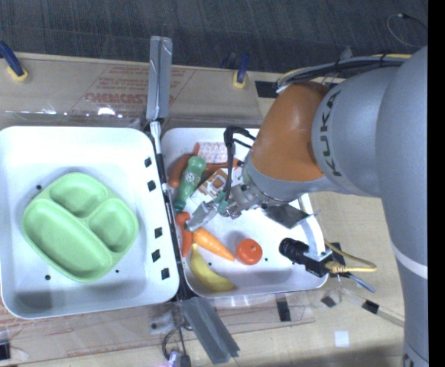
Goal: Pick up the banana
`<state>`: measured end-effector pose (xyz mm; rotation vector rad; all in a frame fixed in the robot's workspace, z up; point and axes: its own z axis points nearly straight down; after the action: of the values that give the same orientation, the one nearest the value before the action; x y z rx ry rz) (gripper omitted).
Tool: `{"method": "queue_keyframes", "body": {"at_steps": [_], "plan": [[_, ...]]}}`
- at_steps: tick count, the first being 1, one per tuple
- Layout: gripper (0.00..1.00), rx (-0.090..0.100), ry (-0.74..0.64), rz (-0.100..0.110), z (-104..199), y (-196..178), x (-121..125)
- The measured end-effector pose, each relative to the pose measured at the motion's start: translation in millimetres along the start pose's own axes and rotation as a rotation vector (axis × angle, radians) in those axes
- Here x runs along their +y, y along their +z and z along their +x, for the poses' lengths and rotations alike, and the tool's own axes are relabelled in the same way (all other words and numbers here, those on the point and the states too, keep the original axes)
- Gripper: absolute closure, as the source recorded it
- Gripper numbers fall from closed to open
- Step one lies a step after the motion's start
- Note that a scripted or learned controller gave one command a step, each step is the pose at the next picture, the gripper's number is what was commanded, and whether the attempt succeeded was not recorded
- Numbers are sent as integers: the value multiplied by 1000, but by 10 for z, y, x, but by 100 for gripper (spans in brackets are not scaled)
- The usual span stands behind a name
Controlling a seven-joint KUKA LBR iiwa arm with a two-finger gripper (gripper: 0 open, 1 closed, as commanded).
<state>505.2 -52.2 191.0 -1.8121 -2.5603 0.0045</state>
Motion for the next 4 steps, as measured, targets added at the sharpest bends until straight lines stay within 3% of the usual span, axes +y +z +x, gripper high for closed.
{"method": "queue_keyframes", "body": {"at_steps": [1,2,3,4], "plan": [[0,0,-71,1,403,11,-174],[0,1,-167,3,656,13,-84],[0,-1,-399,2,1177,12,97],[0,-1,-436,2,1609,899,464]]}}
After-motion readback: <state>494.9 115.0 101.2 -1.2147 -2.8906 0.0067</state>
